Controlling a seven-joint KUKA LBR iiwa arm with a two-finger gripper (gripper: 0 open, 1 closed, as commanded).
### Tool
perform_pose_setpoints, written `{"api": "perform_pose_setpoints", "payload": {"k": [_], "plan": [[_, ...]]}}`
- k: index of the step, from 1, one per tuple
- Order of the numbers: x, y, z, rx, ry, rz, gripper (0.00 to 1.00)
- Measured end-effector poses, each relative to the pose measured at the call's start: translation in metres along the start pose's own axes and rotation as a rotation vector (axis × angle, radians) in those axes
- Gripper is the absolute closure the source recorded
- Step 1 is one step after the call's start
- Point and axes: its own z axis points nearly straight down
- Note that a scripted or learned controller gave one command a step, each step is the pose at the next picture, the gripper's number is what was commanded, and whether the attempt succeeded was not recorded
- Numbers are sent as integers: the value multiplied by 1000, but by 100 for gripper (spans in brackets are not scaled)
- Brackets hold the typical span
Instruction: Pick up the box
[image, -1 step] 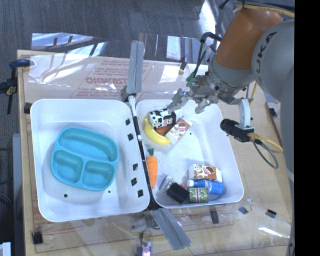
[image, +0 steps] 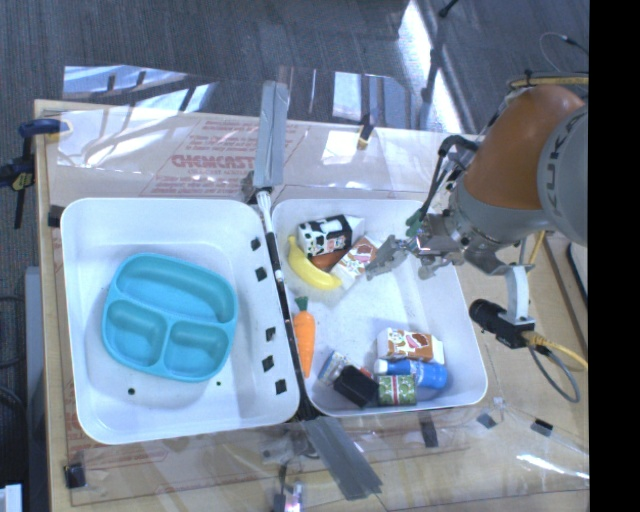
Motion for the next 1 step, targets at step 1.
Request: {"api": "perform_pose_setpoints", "payload": {"k": [1], "plan": [[-8, 0, 148, -1, 1, 25, 0]]}}
